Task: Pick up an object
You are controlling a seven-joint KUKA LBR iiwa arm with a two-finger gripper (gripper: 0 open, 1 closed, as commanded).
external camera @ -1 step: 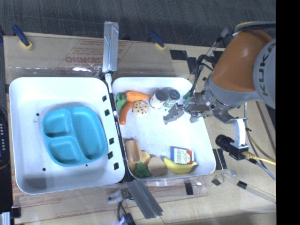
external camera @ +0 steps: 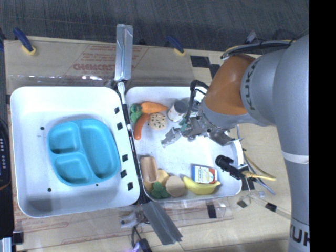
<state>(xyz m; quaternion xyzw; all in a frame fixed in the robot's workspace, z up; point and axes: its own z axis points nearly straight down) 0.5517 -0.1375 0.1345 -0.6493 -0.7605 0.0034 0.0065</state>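
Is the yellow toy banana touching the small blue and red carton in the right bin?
Touching. The camera view shows the yellow toy banana lying against the lower edge of the small blue and red carton, with no white bin floor between them.

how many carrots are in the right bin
2. One carrot lies along the top of the right bin, next to the green leafy piece. The other carrot slants down just below it, left of the cookie. The arm may hide more.

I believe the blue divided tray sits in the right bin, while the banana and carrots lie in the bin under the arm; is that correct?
Not quite: the camera view shows the blue divided tray in the left bin. The banana and carrots do lie in the right bin, under the arm.
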